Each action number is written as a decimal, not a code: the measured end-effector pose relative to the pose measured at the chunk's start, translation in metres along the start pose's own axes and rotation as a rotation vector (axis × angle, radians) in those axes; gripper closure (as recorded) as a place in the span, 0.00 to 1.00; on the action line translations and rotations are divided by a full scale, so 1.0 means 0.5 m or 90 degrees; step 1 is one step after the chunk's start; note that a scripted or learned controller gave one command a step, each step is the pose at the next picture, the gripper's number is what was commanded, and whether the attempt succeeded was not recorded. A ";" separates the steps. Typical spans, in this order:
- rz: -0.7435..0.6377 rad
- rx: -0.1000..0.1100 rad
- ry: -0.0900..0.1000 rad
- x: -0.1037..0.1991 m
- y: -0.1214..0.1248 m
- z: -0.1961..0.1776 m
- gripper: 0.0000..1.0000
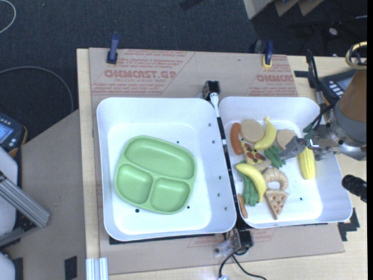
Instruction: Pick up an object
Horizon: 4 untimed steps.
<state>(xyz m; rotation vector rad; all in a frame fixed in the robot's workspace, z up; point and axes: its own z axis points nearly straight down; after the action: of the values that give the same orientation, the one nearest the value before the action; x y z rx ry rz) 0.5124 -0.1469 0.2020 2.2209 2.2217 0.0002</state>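
Only readable thing here is the red print on the brown sheet (175, 69) covering the tabletop under the bins: it says "CHEMCAST G.P" at the back left, with lines of smaller red text around it that are too tiny to read. The same "CHEMCAST" logo repeats at the back right, tilted, partly cut off by the right bin (326, 206).

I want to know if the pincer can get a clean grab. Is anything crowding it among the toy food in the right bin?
Yes. The pincer sits low in the right bin, hemmed by a banana, a tan round piece and a corn cob.
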 end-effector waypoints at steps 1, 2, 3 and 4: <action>-0.001 0.004 0.003 0.072 -0.070 0.031 0.00; -0.005 -0.005 0.001 0.194 -0.042 -0.113 0.00; 0.004 0.008 0.000 0.105 -0.058 0.139 0.00; 0.001 -0.001 -0.001 0.110 -0.051 0.104 1.00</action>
<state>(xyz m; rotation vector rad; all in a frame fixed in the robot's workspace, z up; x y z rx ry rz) 0.4869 -0.0918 0.1499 2.2212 2.2184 0.0013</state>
